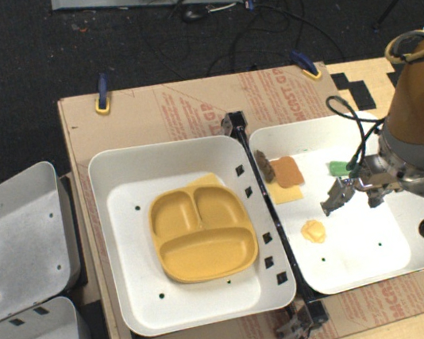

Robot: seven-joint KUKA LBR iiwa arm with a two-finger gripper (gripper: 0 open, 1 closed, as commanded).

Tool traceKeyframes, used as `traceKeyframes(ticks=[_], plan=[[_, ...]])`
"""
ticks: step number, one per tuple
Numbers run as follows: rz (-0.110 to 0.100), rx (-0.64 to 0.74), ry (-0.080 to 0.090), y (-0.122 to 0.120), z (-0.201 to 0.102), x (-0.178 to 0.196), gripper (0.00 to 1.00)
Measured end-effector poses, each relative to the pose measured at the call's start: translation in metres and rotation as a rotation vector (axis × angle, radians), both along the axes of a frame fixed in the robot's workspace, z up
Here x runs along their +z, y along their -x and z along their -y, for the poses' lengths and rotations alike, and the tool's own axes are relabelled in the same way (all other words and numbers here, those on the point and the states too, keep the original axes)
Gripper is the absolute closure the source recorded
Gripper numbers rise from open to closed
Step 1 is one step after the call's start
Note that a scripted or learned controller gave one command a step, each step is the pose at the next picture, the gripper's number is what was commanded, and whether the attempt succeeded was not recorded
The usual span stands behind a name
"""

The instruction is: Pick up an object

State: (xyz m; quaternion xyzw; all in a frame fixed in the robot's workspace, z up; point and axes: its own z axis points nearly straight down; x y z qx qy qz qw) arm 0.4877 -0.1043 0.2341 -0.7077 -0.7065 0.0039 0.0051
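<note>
Reaching in from the right, the grey arm point(420, 114) positions the tool point(337, 202) above the floor of the right bin point(372, 258). Whether the tool is spread or closed cannot be told from this angle; nothing is visible in its hold. A small yellow object point(313, 230) lies on the bin floor just below and left of the tool. A green object point(339, 168) sits just above the tool. Farther left, near the divider, a brown block point(285, 170) rests on a pale yellow flat piece point(284, 191). The left bin point(137, 298) contains a yellow divided tray point(203, 234). Both bins stand on the cardboard-covered surface point(154, 114).
</note>
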Motion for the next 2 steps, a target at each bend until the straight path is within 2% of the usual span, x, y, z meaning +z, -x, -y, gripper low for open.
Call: traceKeyframes(ticks=[1, 2], plan=[[0.012, 0.003, 0.001, -0.002, 0.000, 0.006, 0.00], [0.008, 0.000, 0.001, 0.007, 0.000, -0.044, 0.00]])
